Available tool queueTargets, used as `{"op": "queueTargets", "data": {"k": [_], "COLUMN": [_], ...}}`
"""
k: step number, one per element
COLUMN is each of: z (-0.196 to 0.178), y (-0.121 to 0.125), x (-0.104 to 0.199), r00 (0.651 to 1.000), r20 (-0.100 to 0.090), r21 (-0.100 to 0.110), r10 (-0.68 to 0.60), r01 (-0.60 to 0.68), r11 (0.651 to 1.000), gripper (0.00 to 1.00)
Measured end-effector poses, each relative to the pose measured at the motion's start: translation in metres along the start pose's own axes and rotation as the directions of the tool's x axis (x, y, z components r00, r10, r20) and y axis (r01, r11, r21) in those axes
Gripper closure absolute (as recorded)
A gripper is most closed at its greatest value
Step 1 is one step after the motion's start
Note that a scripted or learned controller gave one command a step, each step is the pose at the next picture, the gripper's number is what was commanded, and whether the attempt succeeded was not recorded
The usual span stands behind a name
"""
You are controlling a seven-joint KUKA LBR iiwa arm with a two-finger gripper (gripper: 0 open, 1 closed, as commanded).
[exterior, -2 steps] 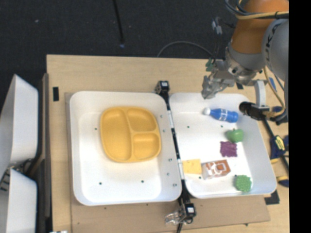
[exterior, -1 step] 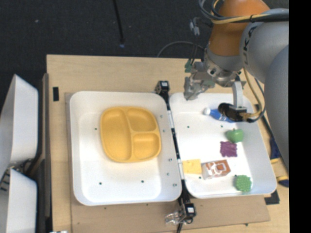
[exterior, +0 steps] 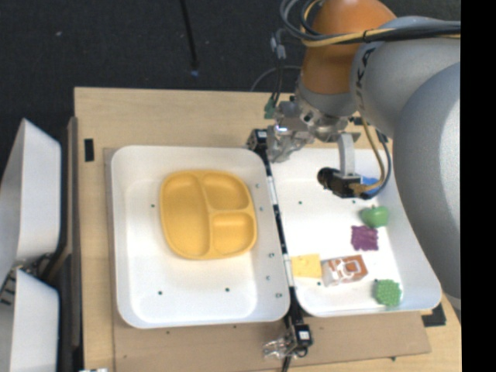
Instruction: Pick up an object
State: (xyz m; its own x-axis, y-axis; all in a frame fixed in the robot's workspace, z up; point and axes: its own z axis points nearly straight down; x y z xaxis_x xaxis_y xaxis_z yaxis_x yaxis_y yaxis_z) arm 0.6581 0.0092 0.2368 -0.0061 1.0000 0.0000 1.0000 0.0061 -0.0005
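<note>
Orange-white packet [exterior: 344, 270], long axis seemingly left-right.

bench [exterior: 93, 107] | left white bin [exterior: 124, 285] | right white bin [exterior: 310, 184] | seemingly abutting

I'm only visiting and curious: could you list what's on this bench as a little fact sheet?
left bin: yellow divided plate, roughly centred
right bin: five small things, in its near half
small things: green toy, purple toy, yellow block, orange-and-white packet, bumpy green toy
claw: above the far end of the rim between the bins
</note>
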Motion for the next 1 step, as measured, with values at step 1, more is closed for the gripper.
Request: {"op": "queueTargets", "data": {"k": [1], "z": [-0.0097], "y": [-0.0018], "x": [0.0597], "r00": [1.000], "r20": [-0.001], "r21": [-0.003], "r10": [-0.002], "r01": [0.002], "r11": [1.000], "gripper": [1.00]}}
